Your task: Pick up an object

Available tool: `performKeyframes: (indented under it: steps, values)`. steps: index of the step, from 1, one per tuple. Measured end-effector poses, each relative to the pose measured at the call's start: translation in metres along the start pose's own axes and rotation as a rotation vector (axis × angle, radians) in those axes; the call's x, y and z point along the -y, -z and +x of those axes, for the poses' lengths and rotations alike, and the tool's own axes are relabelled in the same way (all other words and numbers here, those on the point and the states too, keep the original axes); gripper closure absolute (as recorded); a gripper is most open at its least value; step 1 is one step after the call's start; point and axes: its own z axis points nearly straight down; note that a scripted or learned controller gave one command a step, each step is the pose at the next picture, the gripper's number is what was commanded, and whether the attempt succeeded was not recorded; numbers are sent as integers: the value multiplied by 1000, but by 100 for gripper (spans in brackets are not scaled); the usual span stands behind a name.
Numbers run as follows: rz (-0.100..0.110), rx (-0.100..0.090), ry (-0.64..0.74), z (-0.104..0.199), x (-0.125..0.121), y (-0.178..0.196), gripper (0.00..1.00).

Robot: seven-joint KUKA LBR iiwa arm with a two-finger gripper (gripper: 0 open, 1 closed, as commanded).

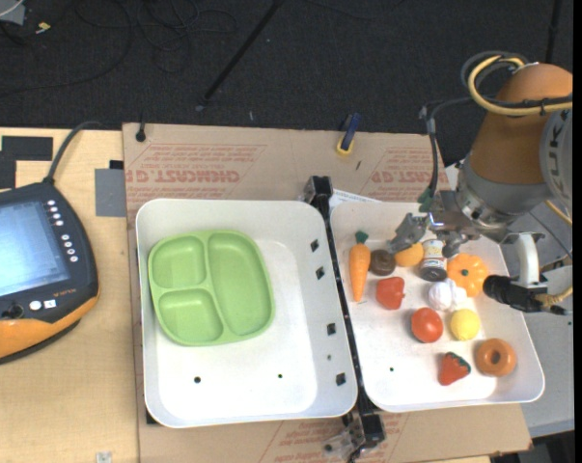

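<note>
Toy foods lie clustered in the right bin: a carrot at its left side, a tomato near its middle, a donut toward its right corner. The gripper hovers over the bin's upper part, its 2 fingers spread and holding nothing. The left bin beside it holds a green tray.

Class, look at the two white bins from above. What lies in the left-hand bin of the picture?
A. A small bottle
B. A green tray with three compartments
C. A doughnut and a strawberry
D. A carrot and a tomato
B: the green divided tray lies alone in the left bin, while the toy foods sit in the right bin.
</note>
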Motion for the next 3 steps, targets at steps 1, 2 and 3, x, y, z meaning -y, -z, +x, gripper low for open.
performKeyframes:
  steps: [1, 2, 3]
  values:
    - [2, -1, 0, -1, 0, 10, 100]
    - [0, -3, 3, 54, 46, 45, 100]
    - [1, -2, 2, 88, 78, 70, 100]
